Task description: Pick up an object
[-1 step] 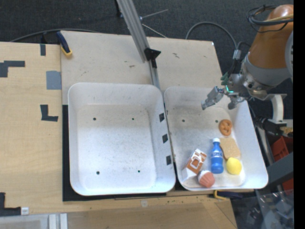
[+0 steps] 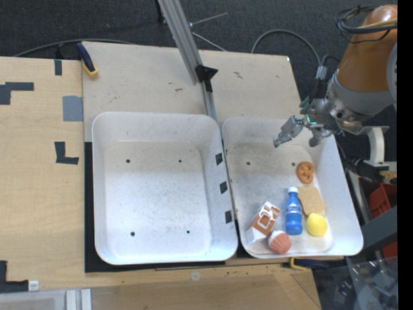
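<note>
White bin [image 2: 248, 141] holds everything clustered at its near corner, so my gripper [image 2: 299, 133] hovers spread and empty above bare floor.

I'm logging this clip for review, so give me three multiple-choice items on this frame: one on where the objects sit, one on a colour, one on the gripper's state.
1. Where do the loose objects lie?
A. Spread across the left bin
B. Clustered in the near right part of the right bin
C. On the wooden bench outside the bins

2. What colour is the small bottle?
A. Blue with a white cap
B. Green
C. Black

3. What is the gripper doing?
A. Clamped on the bottle
B. Pressing on the yellow object
C. Poised over the far part of the right bin, fingers spread, nothing between them

Answers: 1 B, since every item sits near that corner. 2 A, since its body is blue under a white cap. 3 C, since both fingers stand apart with bare bin floor behind them.
</note>
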`<state>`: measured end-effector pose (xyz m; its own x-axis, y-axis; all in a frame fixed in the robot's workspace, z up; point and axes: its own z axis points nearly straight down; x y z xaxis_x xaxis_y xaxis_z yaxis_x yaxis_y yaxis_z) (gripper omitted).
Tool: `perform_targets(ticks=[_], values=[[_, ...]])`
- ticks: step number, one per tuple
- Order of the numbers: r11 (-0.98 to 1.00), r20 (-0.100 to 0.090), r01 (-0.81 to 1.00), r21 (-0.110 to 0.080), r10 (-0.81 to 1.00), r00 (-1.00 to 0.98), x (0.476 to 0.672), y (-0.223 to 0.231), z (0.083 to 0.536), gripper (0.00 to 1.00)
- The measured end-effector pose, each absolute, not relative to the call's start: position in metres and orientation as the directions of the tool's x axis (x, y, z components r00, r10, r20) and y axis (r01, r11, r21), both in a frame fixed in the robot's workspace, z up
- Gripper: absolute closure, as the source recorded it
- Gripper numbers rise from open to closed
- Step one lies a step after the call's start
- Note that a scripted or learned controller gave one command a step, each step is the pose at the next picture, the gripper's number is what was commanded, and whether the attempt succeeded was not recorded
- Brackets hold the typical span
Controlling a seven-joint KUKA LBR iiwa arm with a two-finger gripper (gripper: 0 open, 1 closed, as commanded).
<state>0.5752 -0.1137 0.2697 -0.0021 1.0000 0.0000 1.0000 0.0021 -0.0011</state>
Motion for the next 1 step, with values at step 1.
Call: perform_targets(ticks=[1], values=[[0.002, 0.0, 1.0, -0.008, 1.0, -0.002, 0.5772, -0.1073, 0.2072, 0.0]])
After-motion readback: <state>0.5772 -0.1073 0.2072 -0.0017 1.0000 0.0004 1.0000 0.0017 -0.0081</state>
